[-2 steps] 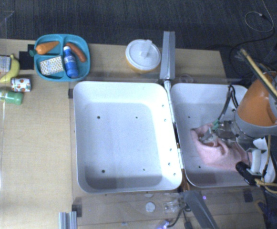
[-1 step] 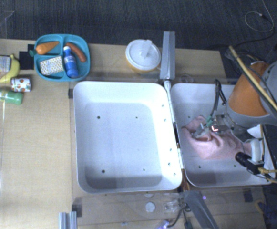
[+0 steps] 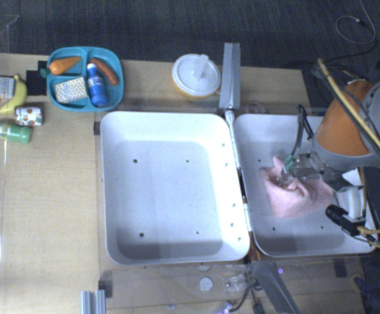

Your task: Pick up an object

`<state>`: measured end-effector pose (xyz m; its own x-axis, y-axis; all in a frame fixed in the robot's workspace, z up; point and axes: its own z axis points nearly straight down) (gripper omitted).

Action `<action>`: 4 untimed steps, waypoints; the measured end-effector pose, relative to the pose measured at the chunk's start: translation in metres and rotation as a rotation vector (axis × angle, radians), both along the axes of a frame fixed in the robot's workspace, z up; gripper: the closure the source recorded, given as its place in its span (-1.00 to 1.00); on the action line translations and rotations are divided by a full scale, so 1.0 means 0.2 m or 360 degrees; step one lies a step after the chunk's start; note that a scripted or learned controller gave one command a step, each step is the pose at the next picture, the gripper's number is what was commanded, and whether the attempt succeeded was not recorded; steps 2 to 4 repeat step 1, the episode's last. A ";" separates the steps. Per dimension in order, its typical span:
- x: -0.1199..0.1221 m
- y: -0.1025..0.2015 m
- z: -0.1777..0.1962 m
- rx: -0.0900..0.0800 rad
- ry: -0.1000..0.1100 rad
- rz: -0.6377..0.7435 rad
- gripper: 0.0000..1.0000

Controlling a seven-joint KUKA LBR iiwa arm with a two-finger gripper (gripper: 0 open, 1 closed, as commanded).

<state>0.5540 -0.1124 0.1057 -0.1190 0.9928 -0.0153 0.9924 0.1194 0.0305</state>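
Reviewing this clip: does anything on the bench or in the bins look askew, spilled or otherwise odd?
Nothing looks spilled or broken. The pink cloth lies crumpled in the right bin under the pincer. On the bench, the small can and green bottle lie on their sides left of the teal tray.

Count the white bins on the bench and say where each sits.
2. The left bin sits mid-bench; the right bin adjoins it and holds a pink cloth, with the gripper on the cloth. None seems hidden.
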 end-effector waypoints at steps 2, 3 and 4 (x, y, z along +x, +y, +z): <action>0.53 0.11 0.41 0.0013 0.0042 0.0203 1.00; 0.53 0.11 0.41 0.0013 0.0042 0.0203 1.00; 0.53 0.11 0.41 0.0013 0.0042 0.0203 1.00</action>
